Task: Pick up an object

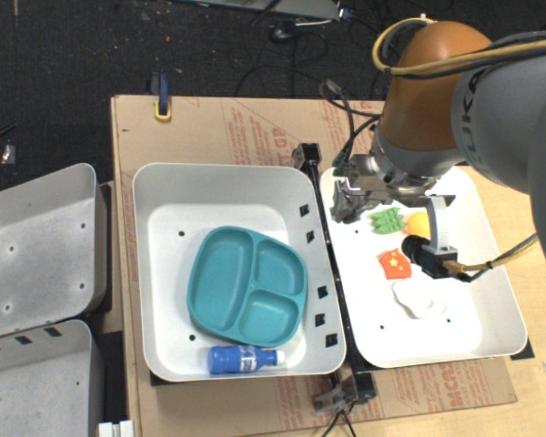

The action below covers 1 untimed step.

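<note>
Camera view looks down on two white bins on a brown board [209, 126]. The grey arm [510, 98] reaches in from the right, and its gripper [348, 200] hangs over the far left corner of the right bin [464, 340]. I cannot tell how wide the gripper is open, and I cannot see anything held in it. Four small things lie in the right bin. A bumpy green thing [387, 218] is just to the right of the gripper, very close to it. A small yellow thing [419, 223] sits just beside the green one, on its right. A little red thing [395, 262] with yellow spots lies nearer to us, close to the middle of the bin. A lumpy white thing [417, 299] lies nearer still; its long side runs from far left to near right. It is hard to tell it from the white floor of the bin. The left bin [159, 244] holds a big blue-green plate [246, 285] with three parts, lying flat in the middle, and its long side runs from far left to near right. A blue bottle [241, 360] lies on its side by the near wall, just beside the plate. Its long side runs left to right, and its cap points right.
</note>
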Available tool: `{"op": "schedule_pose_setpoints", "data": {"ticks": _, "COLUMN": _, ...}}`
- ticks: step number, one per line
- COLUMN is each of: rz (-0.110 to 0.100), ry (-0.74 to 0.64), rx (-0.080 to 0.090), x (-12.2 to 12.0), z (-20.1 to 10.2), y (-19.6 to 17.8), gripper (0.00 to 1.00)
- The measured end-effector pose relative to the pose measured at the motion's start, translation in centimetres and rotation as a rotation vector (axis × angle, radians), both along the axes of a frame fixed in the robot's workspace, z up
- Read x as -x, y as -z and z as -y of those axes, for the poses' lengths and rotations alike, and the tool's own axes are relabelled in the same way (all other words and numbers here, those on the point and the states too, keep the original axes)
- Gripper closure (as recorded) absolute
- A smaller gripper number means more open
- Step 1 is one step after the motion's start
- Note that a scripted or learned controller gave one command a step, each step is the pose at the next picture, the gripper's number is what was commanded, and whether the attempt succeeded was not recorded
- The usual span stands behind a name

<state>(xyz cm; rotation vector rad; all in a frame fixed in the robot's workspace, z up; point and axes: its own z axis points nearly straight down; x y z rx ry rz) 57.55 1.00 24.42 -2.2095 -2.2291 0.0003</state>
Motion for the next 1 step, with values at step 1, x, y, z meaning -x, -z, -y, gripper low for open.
{"op": "schedule_pose_setpoints", "data": {"ticks": 1, "rz": 0.0, "ry": 0.0, "rx": 0.0, "x": -0.34, "z": -5.62, "y": 1.37, "gripper": 1.0}}
